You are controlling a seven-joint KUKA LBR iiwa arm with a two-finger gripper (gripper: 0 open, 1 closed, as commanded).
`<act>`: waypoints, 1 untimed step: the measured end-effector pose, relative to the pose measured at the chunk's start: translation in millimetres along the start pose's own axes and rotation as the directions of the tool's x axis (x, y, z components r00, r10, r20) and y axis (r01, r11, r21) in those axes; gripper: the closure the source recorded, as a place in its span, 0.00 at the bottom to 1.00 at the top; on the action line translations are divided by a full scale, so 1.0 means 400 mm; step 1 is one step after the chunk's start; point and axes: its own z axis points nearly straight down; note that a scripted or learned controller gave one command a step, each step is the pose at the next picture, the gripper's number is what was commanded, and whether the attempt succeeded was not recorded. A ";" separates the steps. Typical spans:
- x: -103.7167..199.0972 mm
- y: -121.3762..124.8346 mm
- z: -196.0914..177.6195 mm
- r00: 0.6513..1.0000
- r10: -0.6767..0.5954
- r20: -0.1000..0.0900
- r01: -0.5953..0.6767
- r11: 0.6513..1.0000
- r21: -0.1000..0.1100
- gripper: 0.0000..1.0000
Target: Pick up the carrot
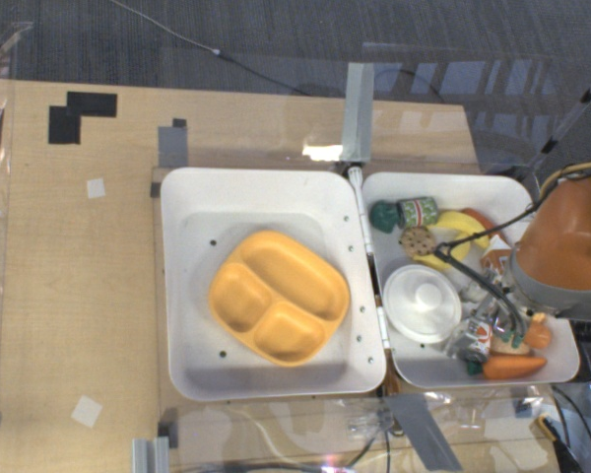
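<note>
**Ana:** Lowest in the frame, at about five o'clock, lies the orange tapered carrot point(513, 367), flat along the near wall of the right-hand shallow white plastic bin point(561, 363).

**Ben:** And the gripper?

**Ana:** The grey two-finger gripper point(492, 315) sits just above the carrot, towards twelve o'clock from it, below the arm's orange band point(569, 236). Cables and clutter cover its tips, so I cannot tell whether the jaws are apart or together. Nothing shows between them.

**Ben:** What else is in that bin?

**Ana:** A round white bowl point(423, 302) at nine o'clock of the gripper. Beyond it, a yellow banana point(453, 233), a small brown perforated disc point(415, 237) touching it, and a green can lying on its side point(406, 212) with a red-and-white label; the writing is too small to read. A small package with red and white print point(476, 340) lies just beside the carrot's thick end, also unreadable.

**Ben:** The left bin?

**Ana:** The left shallow white bin point(192, 294) holds a yellow three-compartment plastic tray point(279, 296), at the picture's centre.
</note>
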 end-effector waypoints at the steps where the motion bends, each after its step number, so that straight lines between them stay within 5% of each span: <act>1: -0.008 0.004 -0.032 1.000 -0.005 0.010 0.005 1.000 -0.002 1.00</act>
